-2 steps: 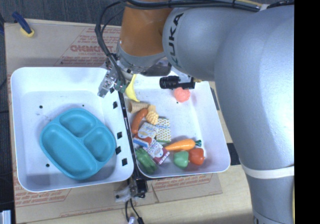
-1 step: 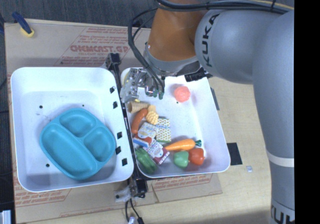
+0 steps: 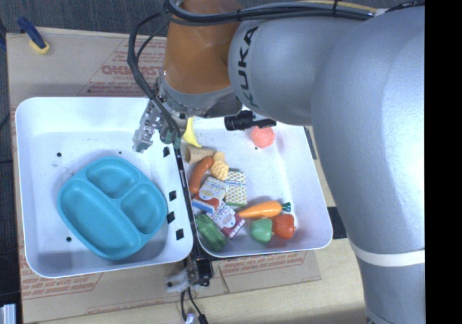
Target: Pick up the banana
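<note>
A yellow banana (image 3: 190,130) shows as a small piece at the far left corner of the right bin (image 3: 307,171), just under the arm's wrist. My gripper (image 3: 154,134) hangs below the orange band, over the wall between the two bins, immediately left of the banana. The wrist hides most of the banana. I cannot make out whether the banana touches the gripper.
The left bin (image 3: 29,171) holds a blue divided plate (image 3: 110,204). Toy food crowds the right bin: a cone (image 3: 196,153), a sausage (image 3: 199,174), corn (image 3: 219,168), cartons (image 3: 218,193), a carrot (image 3: 260,209), a green pepper (image 3: 261,229), a tomato (image 3: 284,225), a pink fruit (image 3: 263,137).
</note>
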